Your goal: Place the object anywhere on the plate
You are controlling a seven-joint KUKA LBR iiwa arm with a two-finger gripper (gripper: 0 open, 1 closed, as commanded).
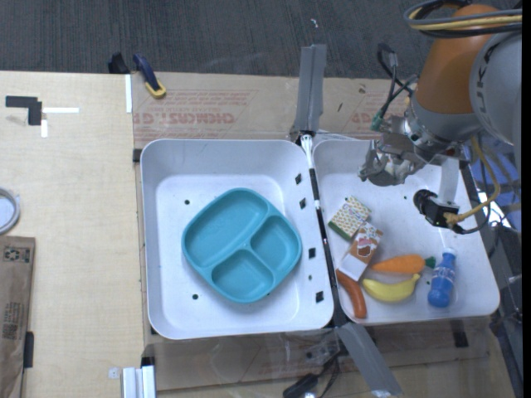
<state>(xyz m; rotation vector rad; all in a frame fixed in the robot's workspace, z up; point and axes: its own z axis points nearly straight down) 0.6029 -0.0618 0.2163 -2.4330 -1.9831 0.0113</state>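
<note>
A blue three-compartment plate (pixel 241 244) lies in the left bin (pixel 166 222). The right bin (pixel 390 313) holds a green-and-white box (pixel 349 217), a brown carton (pixel 362 247), a carrot (pixel 400 264), a banana (pixel 391 288), a red sausage (pixel 353 293) and a blue bottle (pixel 441 281). My gripper (pixel 385 171) hangs over the far part of the right bin, above and behind the box, apart from every object. Nothing shows between its fingers.
A grey divider post (pixel 311 89) stands between the bins at the back. Cables (pixel 448 210) loop beside the wrist on the right. A yellow-and-blue clamp (pixel 149 78) and a tape roll (pixel 5 211) lie on the bench to the left.
</note>
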